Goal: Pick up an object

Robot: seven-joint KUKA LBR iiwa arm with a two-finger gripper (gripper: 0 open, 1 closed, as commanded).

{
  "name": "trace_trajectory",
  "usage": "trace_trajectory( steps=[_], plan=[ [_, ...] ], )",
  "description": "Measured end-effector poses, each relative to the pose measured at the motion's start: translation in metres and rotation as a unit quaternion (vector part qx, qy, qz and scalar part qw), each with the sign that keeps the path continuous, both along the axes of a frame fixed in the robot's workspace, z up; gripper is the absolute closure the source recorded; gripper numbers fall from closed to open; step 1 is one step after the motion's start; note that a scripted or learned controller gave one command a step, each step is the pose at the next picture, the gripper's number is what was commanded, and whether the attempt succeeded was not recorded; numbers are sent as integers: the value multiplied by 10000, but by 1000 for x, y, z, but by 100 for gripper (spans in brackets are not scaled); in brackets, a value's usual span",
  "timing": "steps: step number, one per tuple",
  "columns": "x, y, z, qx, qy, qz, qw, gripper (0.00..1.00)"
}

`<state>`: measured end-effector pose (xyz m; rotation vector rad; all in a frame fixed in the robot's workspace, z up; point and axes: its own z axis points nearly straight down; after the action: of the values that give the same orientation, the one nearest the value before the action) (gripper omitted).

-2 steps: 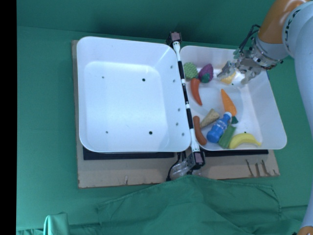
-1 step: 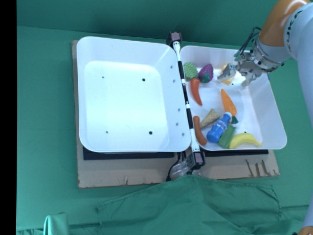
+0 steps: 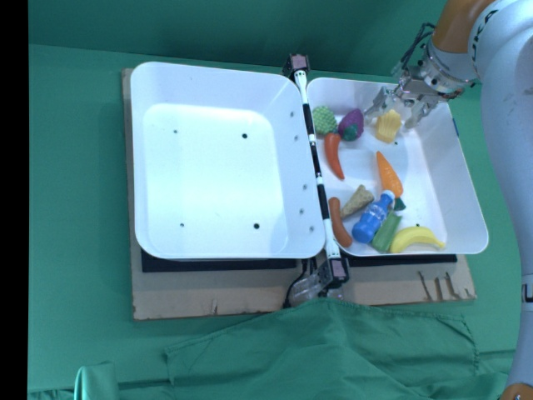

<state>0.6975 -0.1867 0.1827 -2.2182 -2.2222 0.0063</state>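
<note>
Gripper spread open over the right bin's far corner, fingers straddling a yellow toy block, not clamped. At nine o'clock, purple toy and green toy. At six o'clock, carrot, blue bottle, banana.

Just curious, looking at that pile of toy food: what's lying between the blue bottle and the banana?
In the camera view, a green, cucumber-like piece lies between the blue bottle and the yellow banana, close against both.
</note>
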Motion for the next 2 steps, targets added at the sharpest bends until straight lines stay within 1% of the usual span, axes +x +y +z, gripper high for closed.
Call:
trace_trajectory(
  steps=[1, 2],
  plan=[
    [-30, 25, 2, -18, -68, -23, 10000, 0],
    [-27, 23, 17, -33, -120, -34, 9999, 100]
  ],
)
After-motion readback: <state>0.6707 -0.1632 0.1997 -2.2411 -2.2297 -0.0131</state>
